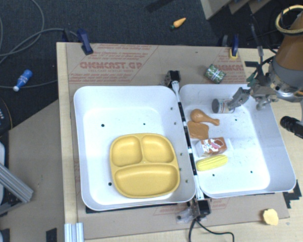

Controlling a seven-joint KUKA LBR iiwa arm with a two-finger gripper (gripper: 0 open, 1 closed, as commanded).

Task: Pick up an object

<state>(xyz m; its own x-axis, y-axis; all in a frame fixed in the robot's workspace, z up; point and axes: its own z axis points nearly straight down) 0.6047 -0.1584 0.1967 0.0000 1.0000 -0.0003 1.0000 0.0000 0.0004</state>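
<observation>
Dark carpet floor [116, 9] all around, with grey cables [20, 24] looping over it. Brown cardboard surface [141, 59] on top, red letters printed along its far side. Two white bins side by side on it: left bin [91, 105] and right bin [262, 155], touching down the middle. Big yellow plate [143, 164] with three hollows, lying flat in the left bin near its front.

Grey arm [293, 59] with an orange band, reaching in from the right over the far edge of the right bin. Tool [238, 100] low over the far part of that bin, pointing left. Cannot tell how far open, too small and blurry. Small grey roll [217, 105] just beside its tip; touching or not, hard to say.

Toys huddled by the left wall of the right bin:
- brown drumstick [202, 117], fat end left, thin end pointing right
- brown lump [198, 130] just in front of it
- red and white packet [213, 146]
- yellow corn [212, 162], lying long-ways left to right, right end a bit farther back

Green can [214, 73] on the surface behind the right bin. Blue clamps [84, 41] on the far edge. Little blue bottle [22, 78] on the floor at the left.
</observation>
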